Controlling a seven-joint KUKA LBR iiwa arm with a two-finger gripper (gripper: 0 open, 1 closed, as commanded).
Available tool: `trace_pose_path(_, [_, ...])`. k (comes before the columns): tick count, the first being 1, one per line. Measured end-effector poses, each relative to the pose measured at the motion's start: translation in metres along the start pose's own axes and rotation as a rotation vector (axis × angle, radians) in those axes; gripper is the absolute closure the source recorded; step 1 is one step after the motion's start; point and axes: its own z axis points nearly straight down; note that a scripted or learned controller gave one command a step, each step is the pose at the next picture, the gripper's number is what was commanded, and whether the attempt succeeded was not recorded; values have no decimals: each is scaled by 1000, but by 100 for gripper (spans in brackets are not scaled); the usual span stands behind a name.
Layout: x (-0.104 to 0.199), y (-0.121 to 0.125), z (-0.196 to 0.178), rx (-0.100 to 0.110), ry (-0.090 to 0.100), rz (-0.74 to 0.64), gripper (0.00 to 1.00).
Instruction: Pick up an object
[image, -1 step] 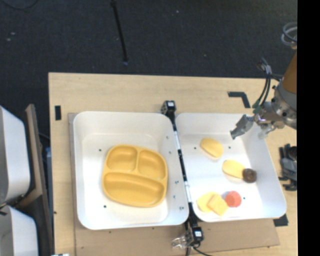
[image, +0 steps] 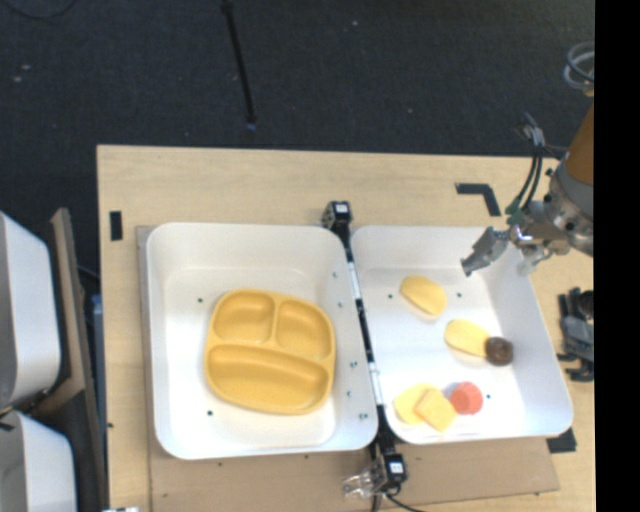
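Observation:
The right bin (image: 535, 330) holds several small food items: a pale yellow piece (image: 424, 295) near its middle, a second yellow piece (image: 465, 337) with a small brown ball (image: 498, 350) touching its right end, and a red round piece (image: 466, 398) next to a yellow wedge (image: 426, 408) at the front. My gripper (image: 503, 260) hangs over the bin's back right corner, above and to the right of the items. Its two fingers stand apart, open, with nothing between them.
A yellow divided plate (image: 270, 350) lies in the left bin (image: 170, 300). A black divider rail (image: 355, 310) runs between the bins. The arm's wrist and cables (image: 560, 200) come in from the right edge. A black bracket (image: 478, 195) sits on the bench behind the right bin.

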Motion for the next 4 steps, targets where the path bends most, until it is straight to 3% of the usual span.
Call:
trace_pose_path(3, [9,-14,148,6,1,0,0])
trace_pose_path(4, [8,-12,134,-1,0,1,100])
